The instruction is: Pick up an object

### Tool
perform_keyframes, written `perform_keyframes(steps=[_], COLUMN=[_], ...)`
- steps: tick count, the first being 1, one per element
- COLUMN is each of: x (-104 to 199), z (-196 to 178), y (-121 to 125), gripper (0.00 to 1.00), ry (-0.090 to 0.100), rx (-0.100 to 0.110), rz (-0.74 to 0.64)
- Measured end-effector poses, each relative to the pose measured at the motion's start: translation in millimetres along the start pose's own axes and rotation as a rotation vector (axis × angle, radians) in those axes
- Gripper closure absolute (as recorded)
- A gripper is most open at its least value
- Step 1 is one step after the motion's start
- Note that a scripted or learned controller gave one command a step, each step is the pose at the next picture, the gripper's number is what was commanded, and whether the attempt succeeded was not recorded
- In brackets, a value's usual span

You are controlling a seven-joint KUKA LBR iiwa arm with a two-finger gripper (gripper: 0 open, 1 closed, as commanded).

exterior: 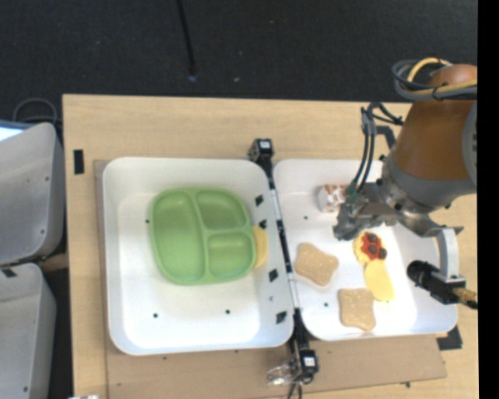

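The right bin [312, 181] holds two tan bread-like pieces, one [315, 265] near its left side and another [357, 307] by its front edge. A yellow piece [380, 282] lies between them to the right, with a small red and dark item [371, 245] at its upper end. A small white and brown object [330, 197] rests toward the bin's back. My gripper [350, 222] hangs low over the bin, between the white and brown object and the red item. The arm's grey and orange wrist covers the bin's right part.
The left bin [125, 306] contains a green divided tray [203, 235], and a thin yellow slice [260, 246] pokes out at the tray's right edge. A black clamp [260, 150] sits at the back where the bins meet. Cables hang along the arm.
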State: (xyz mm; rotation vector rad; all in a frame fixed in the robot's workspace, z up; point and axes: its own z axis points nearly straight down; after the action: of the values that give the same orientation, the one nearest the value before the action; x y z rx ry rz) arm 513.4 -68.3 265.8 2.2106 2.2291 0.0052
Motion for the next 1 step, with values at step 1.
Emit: perform_keyframes(steps=[1], x=[61.0], z=[4.2], y=[13.8], gripper=[1.0], ry=[-0.001], rx=[0.002], rz=[0.001])
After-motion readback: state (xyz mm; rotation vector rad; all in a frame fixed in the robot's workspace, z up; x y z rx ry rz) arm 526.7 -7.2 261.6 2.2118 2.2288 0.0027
